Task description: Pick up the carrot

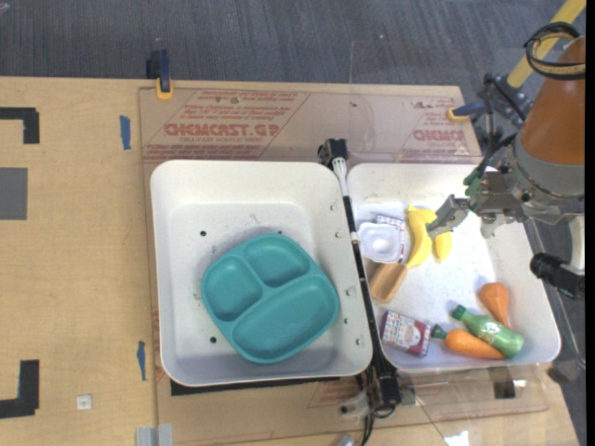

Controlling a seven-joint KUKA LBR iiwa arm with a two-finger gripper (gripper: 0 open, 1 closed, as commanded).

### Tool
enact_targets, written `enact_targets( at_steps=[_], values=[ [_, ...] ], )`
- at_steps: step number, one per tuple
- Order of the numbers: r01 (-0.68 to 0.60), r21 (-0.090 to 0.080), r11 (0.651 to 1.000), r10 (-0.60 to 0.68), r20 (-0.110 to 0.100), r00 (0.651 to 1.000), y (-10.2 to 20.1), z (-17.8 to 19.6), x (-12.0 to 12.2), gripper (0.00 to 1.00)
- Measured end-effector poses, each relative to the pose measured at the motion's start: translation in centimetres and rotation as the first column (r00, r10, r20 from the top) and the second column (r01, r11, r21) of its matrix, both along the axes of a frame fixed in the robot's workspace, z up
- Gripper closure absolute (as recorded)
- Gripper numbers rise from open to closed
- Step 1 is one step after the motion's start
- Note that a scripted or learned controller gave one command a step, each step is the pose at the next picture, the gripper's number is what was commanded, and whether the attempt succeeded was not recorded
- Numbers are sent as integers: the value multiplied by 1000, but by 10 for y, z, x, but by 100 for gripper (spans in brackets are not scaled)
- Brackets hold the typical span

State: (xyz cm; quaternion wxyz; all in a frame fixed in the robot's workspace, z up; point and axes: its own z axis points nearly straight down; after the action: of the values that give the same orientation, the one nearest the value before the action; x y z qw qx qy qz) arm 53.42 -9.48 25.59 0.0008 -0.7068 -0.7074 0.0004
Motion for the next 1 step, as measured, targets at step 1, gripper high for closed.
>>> enact_targets(
  at_steps=[1],
  values=[
    [-93,3,996,93,-8,996,33,-75,23,0]
  ],
)
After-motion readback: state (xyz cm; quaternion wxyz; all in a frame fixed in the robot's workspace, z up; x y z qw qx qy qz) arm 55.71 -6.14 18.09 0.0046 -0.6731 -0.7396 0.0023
